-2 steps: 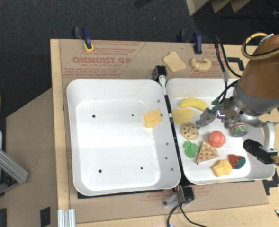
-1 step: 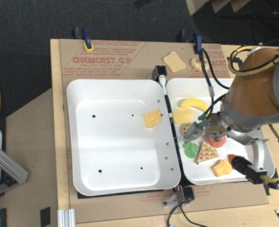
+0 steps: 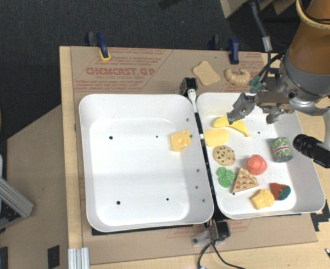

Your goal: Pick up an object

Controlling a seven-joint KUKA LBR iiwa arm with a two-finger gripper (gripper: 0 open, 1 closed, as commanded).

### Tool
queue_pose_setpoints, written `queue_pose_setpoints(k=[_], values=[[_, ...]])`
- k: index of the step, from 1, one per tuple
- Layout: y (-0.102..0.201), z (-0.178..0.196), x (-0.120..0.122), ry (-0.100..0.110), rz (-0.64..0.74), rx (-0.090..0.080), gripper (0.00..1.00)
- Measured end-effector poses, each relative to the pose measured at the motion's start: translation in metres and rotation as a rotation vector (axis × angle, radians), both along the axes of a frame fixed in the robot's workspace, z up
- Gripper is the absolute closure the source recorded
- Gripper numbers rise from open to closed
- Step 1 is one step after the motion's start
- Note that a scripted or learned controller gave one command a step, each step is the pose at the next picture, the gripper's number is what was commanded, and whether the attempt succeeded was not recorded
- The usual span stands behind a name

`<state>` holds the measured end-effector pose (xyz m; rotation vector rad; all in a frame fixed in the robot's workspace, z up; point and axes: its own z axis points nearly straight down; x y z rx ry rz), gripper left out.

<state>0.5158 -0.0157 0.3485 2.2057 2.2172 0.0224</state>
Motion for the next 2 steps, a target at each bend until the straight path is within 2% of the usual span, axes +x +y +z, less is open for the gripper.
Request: queue_pose_setpoints(k=[1,2], values=[[-0.001,0.002,-0.003,0.016,-0.004,-0.001,1.00],[0.059,0.079,0.009,0.009,0.002,0.002,1.00]])
